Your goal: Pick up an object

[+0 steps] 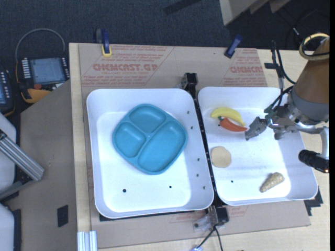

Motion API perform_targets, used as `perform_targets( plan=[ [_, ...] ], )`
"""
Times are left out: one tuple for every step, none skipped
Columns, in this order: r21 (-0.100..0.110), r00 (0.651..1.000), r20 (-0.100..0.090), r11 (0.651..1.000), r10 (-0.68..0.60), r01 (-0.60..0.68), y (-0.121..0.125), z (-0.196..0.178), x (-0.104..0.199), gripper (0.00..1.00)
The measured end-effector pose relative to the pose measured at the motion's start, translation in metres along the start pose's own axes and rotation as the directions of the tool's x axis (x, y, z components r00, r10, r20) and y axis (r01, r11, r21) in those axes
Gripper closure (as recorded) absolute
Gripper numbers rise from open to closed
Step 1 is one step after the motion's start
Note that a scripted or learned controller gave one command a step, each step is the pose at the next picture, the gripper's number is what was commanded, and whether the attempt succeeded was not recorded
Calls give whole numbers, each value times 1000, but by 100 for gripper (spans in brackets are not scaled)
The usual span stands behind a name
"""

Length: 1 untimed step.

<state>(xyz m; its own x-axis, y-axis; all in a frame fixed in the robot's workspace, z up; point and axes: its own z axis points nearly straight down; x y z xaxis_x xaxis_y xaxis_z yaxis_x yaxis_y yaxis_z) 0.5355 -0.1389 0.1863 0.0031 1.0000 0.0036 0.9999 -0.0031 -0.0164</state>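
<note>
Camera view: your tool (255, 129), fingers spread and holding nothing, hovers in the right bin (293, 190) just beside the red pepper (231, 124) and banana (229, 113), toward the counter's far edge. Centre over one item before descending.

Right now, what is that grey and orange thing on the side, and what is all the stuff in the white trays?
That is a robot arm, and a computer program moves it. At its end is a gripper, a kind of two-finger hand. A single camera above the bench looks down at a slant.

There are two shallow white trays. The left bin holds a blue plate with compartments. The right bin holds toy food: a yellow banana touching a red-orange pepper, a round tan cookie and a tan seashell shape.

The gripper hovers just right of the pepper. I see nothing held between its fingers.
</note>
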Motion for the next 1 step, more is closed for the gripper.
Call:
perform_targets(
  plan=[
    [-15,1000,2,1000,-3,3,3,-7,0,0]
  ],
)
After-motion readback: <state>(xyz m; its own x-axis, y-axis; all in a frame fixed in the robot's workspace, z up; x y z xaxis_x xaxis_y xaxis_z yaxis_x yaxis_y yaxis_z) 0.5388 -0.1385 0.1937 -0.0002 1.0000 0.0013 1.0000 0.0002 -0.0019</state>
